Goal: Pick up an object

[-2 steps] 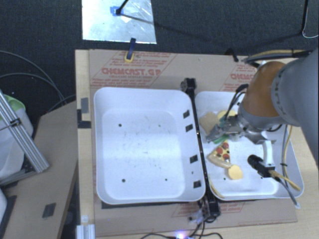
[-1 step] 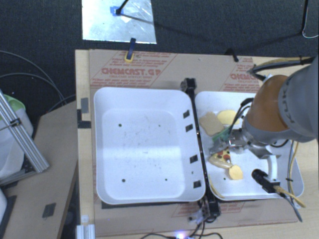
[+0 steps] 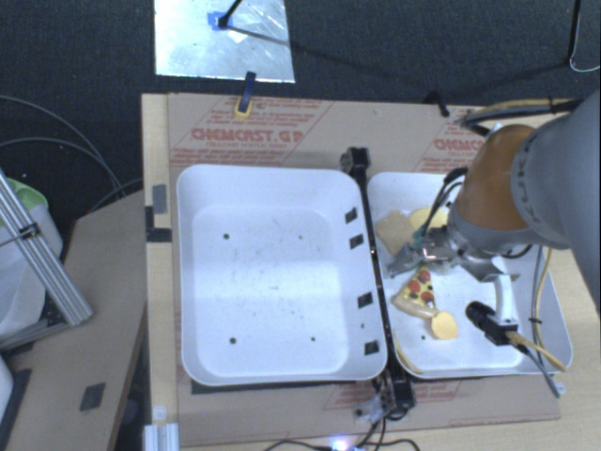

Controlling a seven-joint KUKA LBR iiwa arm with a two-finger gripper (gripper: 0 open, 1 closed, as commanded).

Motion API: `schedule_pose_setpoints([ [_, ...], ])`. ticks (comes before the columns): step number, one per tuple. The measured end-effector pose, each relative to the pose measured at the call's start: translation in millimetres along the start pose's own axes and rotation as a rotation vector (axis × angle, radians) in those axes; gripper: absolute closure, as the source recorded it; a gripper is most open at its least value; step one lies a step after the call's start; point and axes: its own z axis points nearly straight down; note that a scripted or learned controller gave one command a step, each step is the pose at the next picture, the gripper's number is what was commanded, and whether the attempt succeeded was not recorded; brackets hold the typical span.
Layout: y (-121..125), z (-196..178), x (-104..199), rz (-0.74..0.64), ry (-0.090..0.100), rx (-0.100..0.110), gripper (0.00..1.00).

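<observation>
Cardboard sheet (image 3: 282, 130), red lettering, lying flat under the right bin (image 3: 470, 360) and reaching out past it on the far side and to the left.

Left bin (image 3: 272, 280), white, shallow, set against the right bin's left wall; black divider strip (image 3: 369, 252) runs along the seam between the two.

Right bin, white, shallow; taken as the reference for all entries.

Arm (image 3: 554, 167), grey, with orange band (image 3: 493, 181), entering over the right bin's right rim and covering much of its far right part.

Silver sheet (image 3: 221, 26), on dark floor, well apart from the right bin, beyond it and to the left.

Aluminium frame (image 3: 38, 252), tilted, well to the left of the right bin, past the left bin.

Pizza-slice toy (image 3: 418, 294), yellow with red spots, flat on the right bin's floor, near its left wall and toward the near side; crust end points to the near rim.

Pale yellow piece (image 3: 399, 225), on the right bin's floor, in its far left part, just beside the left wall.

Gripper (image 3: 410, 255), low inside the right bin, left of centre, between the pale yellow piece and the pizza-slice toy and just beside the toy's tip. Whether it is apart, together or clamped on anything cannot be told.

Blue-and-yellow clip (image 3: 246, 97), at the cardboard's far edge, beyond the right bin and to the left.
</observation>
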Motion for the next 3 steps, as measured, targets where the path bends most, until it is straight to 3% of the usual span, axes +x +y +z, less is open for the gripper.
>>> schedule_pose_setpoints([
  [1, -32, 1, 2, 0.004, 0.002, 0.006, 0.0],
  [2, -29, -11, 2, 0.003, 0.001, -0.001, 1.0],
  [3, 44, -106, 71, -0.008, 0.002, -0.011, 1.0],
])
